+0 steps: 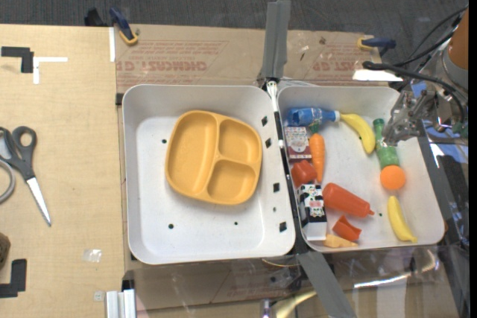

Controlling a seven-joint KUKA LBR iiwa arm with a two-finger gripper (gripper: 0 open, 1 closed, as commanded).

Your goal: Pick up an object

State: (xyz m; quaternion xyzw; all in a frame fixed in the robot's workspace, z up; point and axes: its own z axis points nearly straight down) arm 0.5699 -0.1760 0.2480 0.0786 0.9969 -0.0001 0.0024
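My gripper (393,132) hangs over the far right part of the right bin (428,160), just above a small green object (387,155). An orange ball (393,178) lies right below that. The same bin holds a yellow banana (360,132), a second banana (400,220), a blue bottle (309,115), a carrot (318,151), a red-orange bottle (346,199) and small cartons (313,205) along its left wall. Nothing is visibly held.
The left bin (141,182) holds a yellow divided plate (215,158). Scissors (26,167) lie on the wooden bench at the far left. Cardboard (186,59) with blue clamps sits behind the bins. Cables hang beside the arm at the right.
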